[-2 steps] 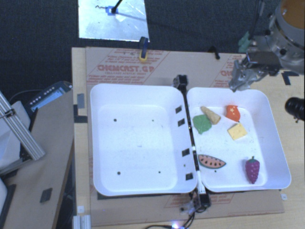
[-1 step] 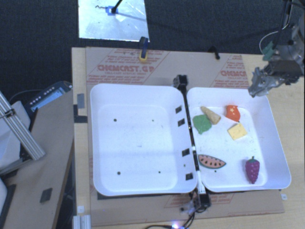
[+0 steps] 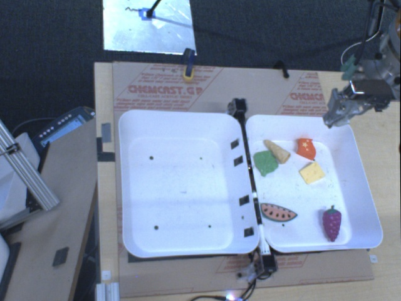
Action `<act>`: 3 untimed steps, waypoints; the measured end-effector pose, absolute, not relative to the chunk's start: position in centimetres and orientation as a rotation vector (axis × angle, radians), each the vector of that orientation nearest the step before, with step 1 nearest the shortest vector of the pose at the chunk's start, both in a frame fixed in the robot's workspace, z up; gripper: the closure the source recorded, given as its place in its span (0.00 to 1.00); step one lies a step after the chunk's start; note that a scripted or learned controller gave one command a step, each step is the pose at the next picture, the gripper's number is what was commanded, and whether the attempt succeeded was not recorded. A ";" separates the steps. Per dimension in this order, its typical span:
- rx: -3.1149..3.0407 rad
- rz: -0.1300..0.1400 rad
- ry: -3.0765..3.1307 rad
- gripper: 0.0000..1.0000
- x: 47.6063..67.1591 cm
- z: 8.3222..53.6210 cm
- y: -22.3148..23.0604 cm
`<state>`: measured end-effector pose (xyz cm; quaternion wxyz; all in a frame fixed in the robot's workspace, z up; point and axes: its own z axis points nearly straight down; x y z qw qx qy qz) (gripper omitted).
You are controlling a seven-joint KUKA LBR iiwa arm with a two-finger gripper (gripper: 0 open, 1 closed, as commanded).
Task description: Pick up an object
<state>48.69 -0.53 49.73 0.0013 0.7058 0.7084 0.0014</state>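
Hovering over the far right corner of the right bin point(image 3: 360, 162), the hand point(image 3: 338, 115) hangs above that bin's back rim, with nothing seen between its fingers; whether they stand wide or narrow I cannot tell, as they are blurred and small. The grey arm comes in from the right edge of the view, with cables looping above it.

All the loose things lie in the right bin. Taking that bin as the landmark: an orange-red piece point(image 3: 306, 147) sits near its back wall, closest to the hand, though apart from it. Just in front of that piece lies a yellow cheese-like block point(image 3: 312, 173). Toward the bin's left wall, a pale cone-shaped piece point(image 3: 277, 150) lies tilted, touching or nearly touching a green leafy piece point(image 3: 265, 163) beside it. Nearer the front left of the bin rests a watermelon slice point(image 3: 277, 212), and in the front right part stands out a purple bunch of grapes point(image 3: 332, 223) with a green stem.

The left bin point(image 3: 135, 130) sits against the right bin's left side, joined along a dark strip with clips between them. Both bins rest on a brown board printed with red lettering, on the desk point(image 3: 103, 93). Behind the right bin's neighbour, beyond the desk, a shiny metal plate point(image 3: 125, 30) lies on dark carpet.
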 end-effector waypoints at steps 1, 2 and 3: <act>2.218 0.004 2.221 1.00 48.7 49.5 -1.0; 2.223 0.001 2.216 1.00 48.7 47.3 -6.2; 2.221 0.002 2.218 1.00 48.7 44.7 -9.7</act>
